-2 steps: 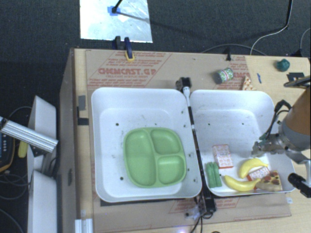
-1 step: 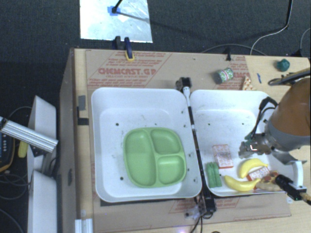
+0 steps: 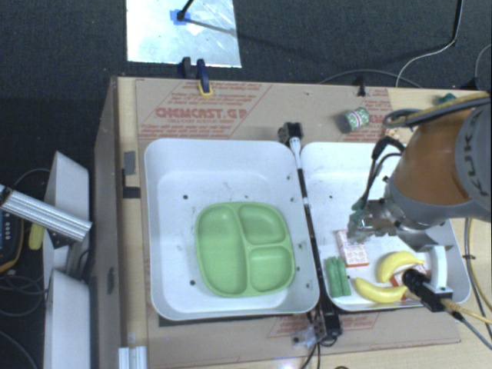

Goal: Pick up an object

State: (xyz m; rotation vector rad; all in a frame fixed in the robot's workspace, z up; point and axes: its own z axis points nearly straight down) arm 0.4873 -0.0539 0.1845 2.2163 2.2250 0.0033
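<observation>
Camera view looks down on two white bins: the left bin (image 3: 165,206) carries a green divided plate (image 3: 246,248), and the right bin (image 3: 330,167) holds the pickable things, all crowded into its near end. Over that right bin leans the arm (image 3: 438,167), orange band uppermost, with its gripper (image 3: 367,225) low above a small red-and-white box (image 3: 354,254); whether it is spread wide or pinched narrow cannot be told from this angle, and nothing can be seen caught in it. Just beside the box lie a banana (image 3: 388,279) and a small green block (image 3: 337,275) against the dividing wall. A good pick probably means dropping straight onto the box, squared to its short sides, keeping clear of the banana so nothing gets nudged.
</observation>
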